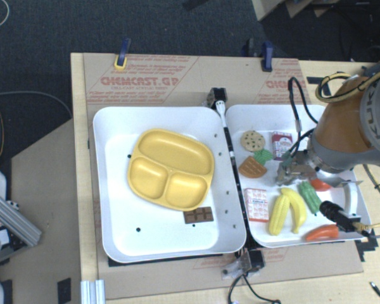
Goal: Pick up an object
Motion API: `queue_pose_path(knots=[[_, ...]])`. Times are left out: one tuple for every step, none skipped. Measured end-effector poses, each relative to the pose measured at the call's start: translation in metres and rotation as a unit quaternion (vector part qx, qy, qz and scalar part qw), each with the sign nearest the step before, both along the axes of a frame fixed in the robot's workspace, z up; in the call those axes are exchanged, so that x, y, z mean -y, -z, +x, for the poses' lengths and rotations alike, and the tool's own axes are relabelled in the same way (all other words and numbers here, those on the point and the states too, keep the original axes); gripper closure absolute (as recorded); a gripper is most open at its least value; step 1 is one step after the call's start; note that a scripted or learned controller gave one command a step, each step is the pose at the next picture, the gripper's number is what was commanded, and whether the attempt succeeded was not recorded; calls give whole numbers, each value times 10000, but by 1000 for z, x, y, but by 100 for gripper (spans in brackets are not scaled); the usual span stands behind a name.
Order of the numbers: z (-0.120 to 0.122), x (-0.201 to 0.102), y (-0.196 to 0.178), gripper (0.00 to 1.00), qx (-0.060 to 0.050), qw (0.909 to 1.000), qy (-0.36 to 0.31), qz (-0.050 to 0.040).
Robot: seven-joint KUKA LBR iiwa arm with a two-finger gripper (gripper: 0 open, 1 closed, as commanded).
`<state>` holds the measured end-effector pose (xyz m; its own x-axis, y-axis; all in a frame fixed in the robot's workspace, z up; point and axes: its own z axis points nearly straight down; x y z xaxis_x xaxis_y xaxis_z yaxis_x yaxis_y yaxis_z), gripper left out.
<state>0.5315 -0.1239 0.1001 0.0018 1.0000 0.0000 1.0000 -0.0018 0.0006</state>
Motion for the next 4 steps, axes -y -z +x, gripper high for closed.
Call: queue_pose_path(knots=[[10, -3, -58, 100, 29, 10000, -17, -9], [8, -13, -115, 100, 27, 10000, -19, -6], [9, -13, -126, 100, 16, 10000, -15, -5], [20, -61, -134, 100, 13, 10000, -40, 4]])
